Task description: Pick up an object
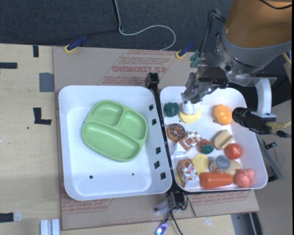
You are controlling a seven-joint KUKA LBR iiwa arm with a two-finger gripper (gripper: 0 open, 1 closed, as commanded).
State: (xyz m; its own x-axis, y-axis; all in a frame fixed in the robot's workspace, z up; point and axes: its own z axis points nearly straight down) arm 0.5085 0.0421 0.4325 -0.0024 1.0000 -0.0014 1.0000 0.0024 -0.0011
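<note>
yellow plastic, likely light, stiff and slick: the banana toy (190,115) lies at the right bin's (258,148) far left, directly under the gripper (192,100). whether anything is clamped cannot be told. its curved middle is best pinched.

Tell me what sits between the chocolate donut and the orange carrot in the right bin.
In the camera view, between the donut and the carrot lie a red-and-white packet and a pale yellow piece.

A robotics lab: two shallow white plastic bins (68,146) sit on a brown cardboard sheet (132,65) over a pale wooden bench (19,131) with black tape marks, a thin white cable (137,31) trailing across dark carpet
</note>
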